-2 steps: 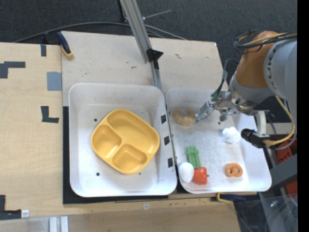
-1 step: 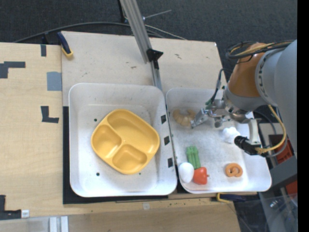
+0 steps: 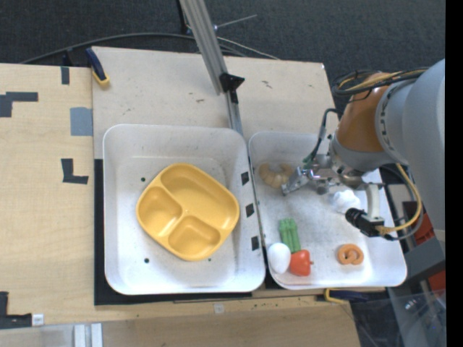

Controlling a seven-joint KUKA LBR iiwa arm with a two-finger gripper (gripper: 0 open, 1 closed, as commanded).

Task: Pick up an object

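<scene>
On wooden bench (image 3: 43, 194) (taped): white bins (image 3: 119, 215), yellow tray (image 3: 188, 210).

gripper (image 3: 289, 186) beside maybe a tan lump (image 3: 273, 175).

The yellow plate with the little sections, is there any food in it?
Empty. The yellow divided plate lies flat in the left bin, and all three sections show bare yellow. The toy food sits in the right bin.

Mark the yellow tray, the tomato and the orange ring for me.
Yellow tray (image 3: 188, 210): camera view, on its middle divider.
Tomato (image 3: 300, 262): camera view, middle of its red body.
Orange ring (image 3: 351, 254): camera view, on the ring's coiled body.
</scene>
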